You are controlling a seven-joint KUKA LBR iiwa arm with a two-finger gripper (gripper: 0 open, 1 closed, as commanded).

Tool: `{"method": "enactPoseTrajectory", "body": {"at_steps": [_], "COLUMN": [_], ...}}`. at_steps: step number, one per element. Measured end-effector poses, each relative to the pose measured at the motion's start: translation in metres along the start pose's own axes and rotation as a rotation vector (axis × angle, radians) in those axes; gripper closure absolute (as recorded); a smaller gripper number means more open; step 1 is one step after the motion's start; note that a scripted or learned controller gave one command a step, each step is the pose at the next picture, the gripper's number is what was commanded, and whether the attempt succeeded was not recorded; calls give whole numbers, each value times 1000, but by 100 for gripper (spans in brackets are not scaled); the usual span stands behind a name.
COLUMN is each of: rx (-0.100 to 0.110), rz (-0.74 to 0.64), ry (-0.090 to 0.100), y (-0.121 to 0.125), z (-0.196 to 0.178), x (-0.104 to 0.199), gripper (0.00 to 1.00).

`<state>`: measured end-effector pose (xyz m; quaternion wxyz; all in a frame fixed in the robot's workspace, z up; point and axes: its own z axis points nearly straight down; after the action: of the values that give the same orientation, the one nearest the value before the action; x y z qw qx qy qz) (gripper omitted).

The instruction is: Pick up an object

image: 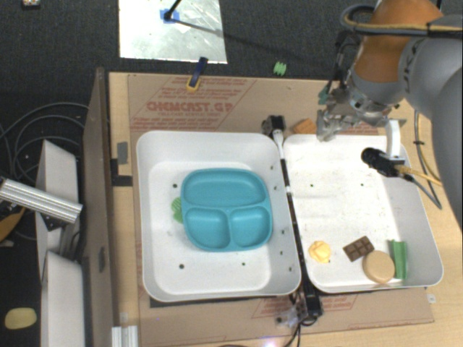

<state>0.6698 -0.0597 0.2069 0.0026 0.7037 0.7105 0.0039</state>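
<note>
Gripper (329, 125) above right bin (340, 186) rear edge; finger state indeterminable.
Yellow item (320, 251), brown block (358, 248), tan disc (378, 267) grouped near front rim.

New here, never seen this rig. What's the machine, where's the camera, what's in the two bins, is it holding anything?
It is a single robot arm, grey with an orange band, reaching in from the right. One fixed camera looks down at a slant on two shallow white bins. The left bin holds a blue divided tray with something green poking out beside it. The right bin holds a small yellow item, a brown block, a tan round piece and a green stick, all near its front edge. The gripper sits at that bin's far edge; nothing is visibly held.
</note>
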Motion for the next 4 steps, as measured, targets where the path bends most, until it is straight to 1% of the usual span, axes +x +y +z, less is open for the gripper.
{"method": "enactPoseTrajectory", "body": {"at_steps": [1, 2, 4], "rx": [7, 7, 0], "rz": [0, 14, 4], "ry": [0, -4, -3], "y": [0, -8, -5], "z": [10, 22, 0], "x": [63, -27, -22], "gripper": [100, 100, 100]}}
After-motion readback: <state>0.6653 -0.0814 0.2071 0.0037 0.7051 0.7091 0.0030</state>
